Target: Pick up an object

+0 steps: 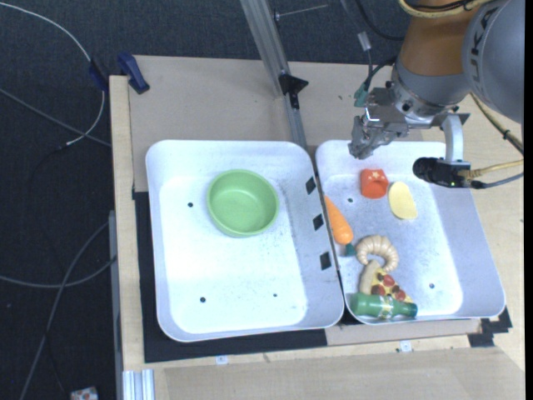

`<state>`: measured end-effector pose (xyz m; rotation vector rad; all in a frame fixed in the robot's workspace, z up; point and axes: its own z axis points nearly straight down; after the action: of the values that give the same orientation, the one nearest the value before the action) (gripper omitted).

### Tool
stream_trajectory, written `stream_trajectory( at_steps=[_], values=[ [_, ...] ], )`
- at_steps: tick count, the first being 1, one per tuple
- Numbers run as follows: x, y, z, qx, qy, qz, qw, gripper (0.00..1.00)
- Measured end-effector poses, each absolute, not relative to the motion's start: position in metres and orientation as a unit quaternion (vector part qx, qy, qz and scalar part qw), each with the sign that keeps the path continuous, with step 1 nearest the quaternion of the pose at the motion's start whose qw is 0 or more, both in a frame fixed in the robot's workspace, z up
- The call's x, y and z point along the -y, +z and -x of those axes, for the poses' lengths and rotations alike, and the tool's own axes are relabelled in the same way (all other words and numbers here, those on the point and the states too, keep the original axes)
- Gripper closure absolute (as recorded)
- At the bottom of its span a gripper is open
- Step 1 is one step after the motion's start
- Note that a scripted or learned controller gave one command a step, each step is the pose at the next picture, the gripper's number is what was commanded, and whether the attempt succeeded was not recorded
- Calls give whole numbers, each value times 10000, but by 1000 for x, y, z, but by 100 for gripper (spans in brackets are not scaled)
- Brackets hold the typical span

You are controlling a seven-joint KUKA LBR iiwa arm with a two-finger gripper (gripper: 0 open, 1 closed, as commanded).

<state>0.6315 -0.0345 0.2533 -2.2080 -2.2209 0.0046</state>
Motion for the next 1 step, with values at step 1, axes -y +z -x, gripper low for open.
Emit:
stream_trajectory(
  at_steps=[1],
  values=[
    [-26,243,-635,7092,30,7050,63,100]
  ],
)
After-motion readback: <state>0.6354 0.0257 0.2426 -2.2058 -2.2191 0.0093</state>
